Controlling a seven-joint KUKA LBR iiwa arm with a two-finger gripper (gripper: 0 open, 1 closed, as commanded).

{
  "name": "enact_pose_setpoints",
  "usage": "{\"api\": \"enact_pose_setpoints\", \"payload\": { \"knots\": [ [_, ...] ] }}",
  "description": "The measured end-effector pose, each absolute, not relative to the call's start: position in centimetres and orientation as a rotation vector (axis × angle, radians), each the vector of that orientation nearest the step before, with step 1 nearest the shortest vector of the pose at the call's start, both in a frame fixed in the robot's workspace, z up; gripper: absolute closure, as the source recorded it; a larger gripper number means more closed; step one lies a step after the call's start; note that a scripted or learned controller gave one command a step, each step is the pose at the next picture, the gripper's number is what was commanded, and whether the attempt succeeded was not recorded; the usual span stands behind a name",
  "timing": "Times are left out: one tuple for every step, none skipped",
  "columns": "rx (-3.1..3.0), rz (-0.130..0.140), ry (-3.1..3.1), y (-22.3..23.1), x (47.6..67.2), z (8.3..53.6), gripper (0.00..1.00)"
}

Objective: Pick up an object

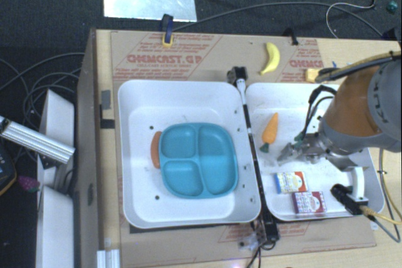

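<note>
Standing near-upright, carrot (271, 128), green tip lowermost.

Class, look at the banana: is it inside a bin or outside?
Outside. The banana lies on the brown board behind the right bin, beyond its white rim.

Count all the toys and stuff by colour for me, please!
Yellow: 1, the banana
Orange: 2, the carrot and the orange piece beside the plate
Blue: 1, the divided plate
Red and white: 2, the small boxes
Total: 6
</note>
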State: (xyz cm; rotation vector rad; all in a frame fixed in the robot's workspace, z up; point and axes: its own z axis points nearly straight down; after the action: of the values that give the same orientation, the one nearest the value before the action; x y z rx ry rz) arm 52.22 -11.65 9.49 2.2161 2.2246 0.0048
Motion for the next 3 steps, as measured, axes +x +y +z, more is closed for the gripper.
{"api": "enact_pose_setpoints", "payload": {
  "knots": [
    [2.221,0.0,2.222,-13.1,48.6,8.8,0.0],
    [2.218,0.004,2.223,-13.1,48.8,9.8,1.0],
    [2.215,0.008,2.223,-13.0,48.9,10.8,1.0]
  ]
}}
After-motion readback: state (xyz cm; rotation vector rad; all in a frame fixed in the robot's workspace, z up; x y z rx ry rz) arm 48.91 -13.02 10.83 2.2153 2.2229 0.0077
